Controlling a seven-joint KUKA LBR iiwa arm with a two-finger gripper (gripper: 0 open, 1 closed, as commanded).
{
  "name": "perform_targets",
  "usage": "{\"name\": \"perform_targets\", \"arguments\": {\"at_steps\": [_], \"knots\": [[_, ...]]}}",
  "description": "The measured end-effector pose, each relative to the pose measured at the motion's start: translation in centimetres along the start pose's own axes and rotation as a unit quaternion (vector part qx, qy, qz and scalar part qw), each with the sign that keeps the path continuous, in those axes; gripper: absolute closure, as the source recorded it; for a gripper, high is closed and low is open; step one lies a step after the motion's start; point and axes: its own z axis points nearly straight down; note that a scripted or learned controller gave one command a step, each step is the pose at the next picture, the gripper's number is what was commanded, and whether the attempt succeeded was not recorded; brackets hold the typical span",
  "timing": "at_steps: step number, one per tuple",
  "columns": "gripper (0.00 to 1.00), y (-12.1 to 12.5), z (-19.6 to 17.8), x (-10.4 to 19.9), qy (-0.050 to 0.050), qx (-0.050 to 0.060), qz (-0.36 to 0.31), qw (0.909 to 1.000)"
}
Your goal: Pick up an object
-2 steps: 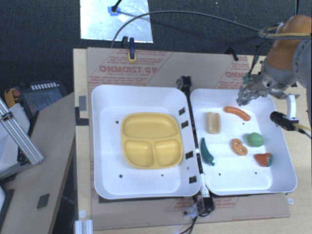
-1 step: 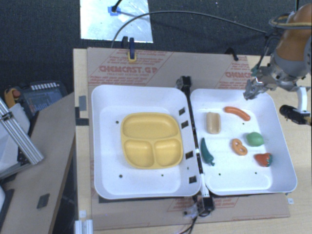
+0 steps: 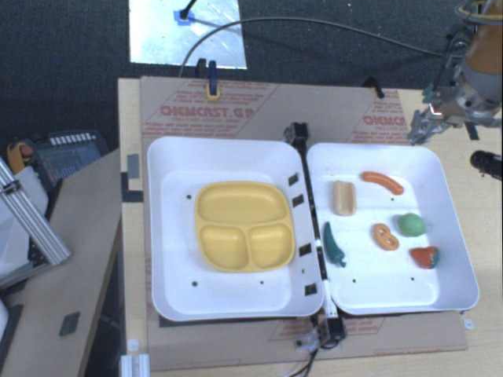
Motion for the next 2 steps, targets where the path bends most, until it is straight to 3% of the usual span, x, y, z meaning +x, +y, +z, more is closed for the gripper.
{"name": "perform_targets", "arguments": {"at_steps": [2], "knots": [[1.00, -2.4, 0.6, 10.2, 0.002, 0.004, -0.004, 1.0000]]}}
